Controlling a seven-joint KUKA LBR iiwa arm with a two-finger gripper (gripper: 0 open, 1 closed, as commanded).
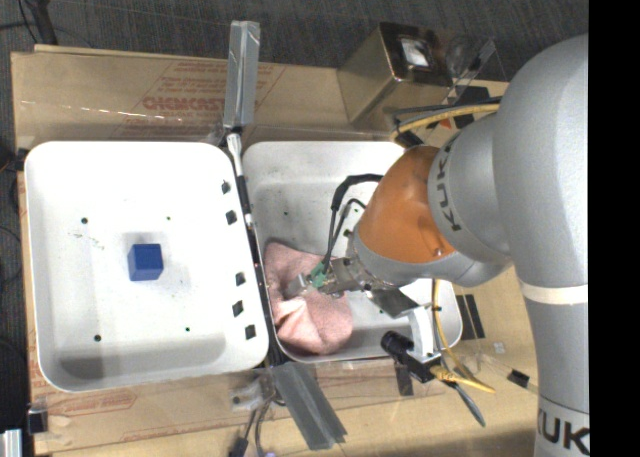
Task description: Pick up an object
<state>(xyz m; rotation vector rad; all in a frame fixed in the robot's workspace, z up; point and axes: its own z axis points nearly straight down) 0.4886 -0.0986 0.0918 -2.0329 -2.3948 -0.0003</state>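
Pincer (pixel 318 283) is pressed into pink cloth (pixel 305 310) directly beneath; grip state cannot be told, and soft fabric could be slipped off.

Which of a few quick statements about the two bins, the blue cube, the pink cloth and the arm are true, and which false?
1. The blue cube lies in the left bin. True.
2. The pink cloth lies in the left bin. False: it lies in the right bin.
3. The arm reaches over the right bin. True.
4. The cube touches the cloth. False: they lie in separate bins.
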